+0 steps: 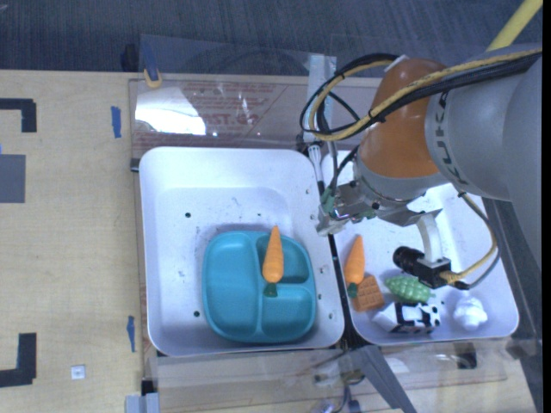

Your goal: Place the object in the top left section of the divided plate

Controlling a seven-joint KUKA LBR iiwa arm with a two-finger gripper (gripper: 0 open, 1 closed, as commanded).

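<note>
carrot [273, 254]: on divided plate [232, 304] | left-below gripper [337, 215] | finger state: unclear

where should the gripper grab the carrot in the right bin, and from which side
Grip the carrot across its orange body, near the thick middle, coming straight down from above. It lies flat in the right bin, lengthwise up the view, so the fingers should close across its width, clear of the waffle piece at its lower end.

Pale wooden bench [60, 256] below dark blue-grey carpet floor [215, 7].
</note>
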